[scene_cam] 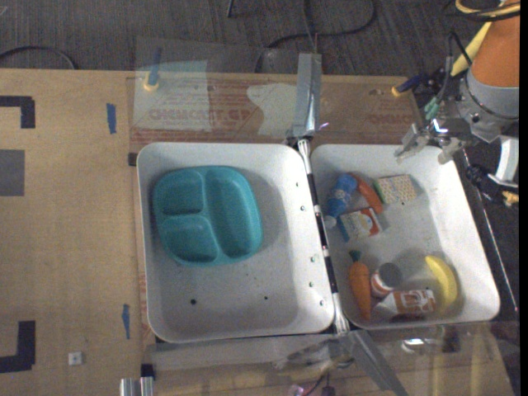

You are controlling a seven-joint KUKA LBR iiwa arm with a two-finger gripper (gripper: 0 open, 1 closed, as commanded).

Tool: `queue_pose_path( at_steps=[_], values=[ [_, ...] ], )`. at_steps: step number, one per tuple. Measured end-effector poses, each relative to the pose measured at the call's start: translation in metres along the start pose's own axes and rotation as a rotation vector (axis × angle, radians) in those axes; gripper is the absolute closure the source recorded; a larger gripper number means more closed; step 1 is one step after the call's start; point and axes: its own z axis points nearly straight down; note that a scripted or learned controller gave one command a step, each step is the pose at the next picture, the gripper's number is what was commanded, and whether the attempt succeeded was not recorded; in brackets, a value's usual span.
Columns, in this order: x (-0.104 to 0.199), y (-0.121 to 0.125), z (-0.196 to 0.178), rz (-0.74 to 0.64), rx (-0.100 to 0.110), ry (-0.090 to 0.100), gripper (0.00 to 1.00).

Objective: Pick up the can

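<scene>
A tan table (66, 221) carries two shallow white bins side by side, seen from above at a slant; strips of dark and blue tape mark the table at far left. The left bin (239, 312) holds a teal divided plate (206, 214) lying flat toward its upper left corner. The right bin (470, 221) holds a scatter of small things: a blue bottle (341, 196) beside an orange carrot (370, 194) near the top; a tan cracker-like square (397, 189) to their right; a small white carton (361, 223) below them; a second carrot (359, 289) near the bottom left. The can (389, 275), grey-topped, sits near the bottom of the right bin, between that carrot and a yellow banana (444, 280); a white and orange packet (410, 302) lies just below it. The gripper (431, 141) hovers over the right bin's upper right rim, well apart from the can; its fingers are spread open, gripping nothing.
</scene>
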Motion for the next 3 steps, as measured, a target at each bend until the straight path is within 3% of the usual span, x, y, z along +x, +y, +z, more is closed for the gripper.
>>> queue_pose_path(
  at_steps=[1,2,3],
  values=[
    [0.050,0.019,-0.043,-0.203,-0.006,-0.003,0.00],
    [-0.014,-0.067,0.020,-0.256,-0.001,-0.001,0.00],
    [-0.056,-0.050,0.133,-0.253,-0.005,-0.001,0.00]
  ],
)
